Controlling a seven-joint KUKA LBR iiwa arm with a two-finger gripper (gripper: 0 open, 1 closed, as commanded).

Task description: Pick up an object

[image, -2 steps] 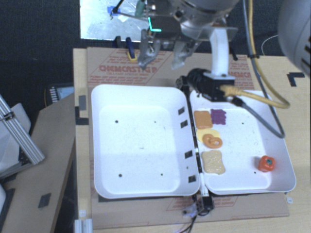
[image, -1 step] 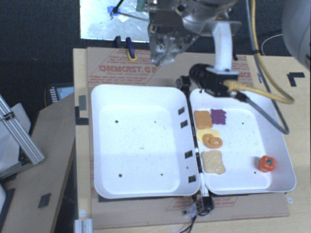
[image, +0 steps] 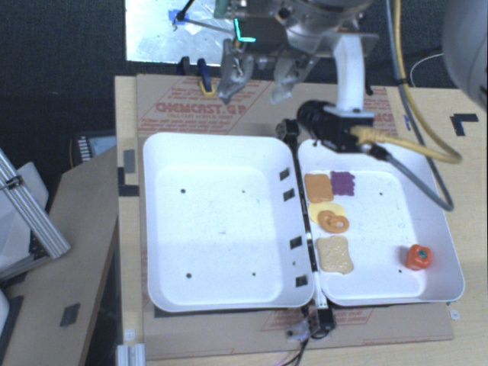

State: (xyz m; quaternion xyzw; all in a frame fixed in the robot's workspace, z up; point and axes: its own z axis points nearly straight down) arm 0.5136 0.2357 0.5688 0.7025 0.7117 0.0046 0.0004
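Hovering high beyond the far edge of the left bin (image: pixel 164 147), end effector (image: pixel 258 86) with fingers spread apart, nothing between them. Lying in the right bin (image: pixel 450 269): orange slice (image: pixel 319 187), purple piece (image: pixel 342 182), tan piece (image: pixel 334 254) close to the inner wall, red-orange object (image: pixel 417 257) apart near the right edge.

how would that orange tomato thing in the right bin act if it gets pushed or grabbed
The orange tomato-like piece looks rounded, so it would probably roll or skid on the smooth floor of the right bin if nudged. It looks like a small toy, so likely light. Its curved sides might slip from the end effector unless gripped squarely.
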